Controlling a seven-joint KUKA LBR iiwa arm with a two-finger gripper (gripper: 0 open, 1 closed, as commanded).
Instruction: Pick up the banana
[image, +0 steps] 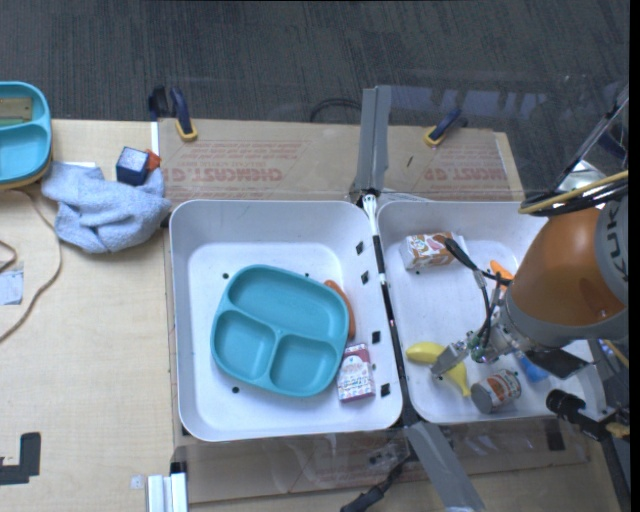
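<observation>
The banana lies unlifted on the floor of the right bin, lower right of frame, with the gripper down right at it, its hold impossible to judge, while cardboard at upper centre reads "CHEMCAST" upside down.

Two white bins are sitting side by side: the left bin and the right bin. One teal divided plate and one small red carton are lying in the left one. One yellow banana, one snack packet and one grey can are lying in the right one.
</observation>
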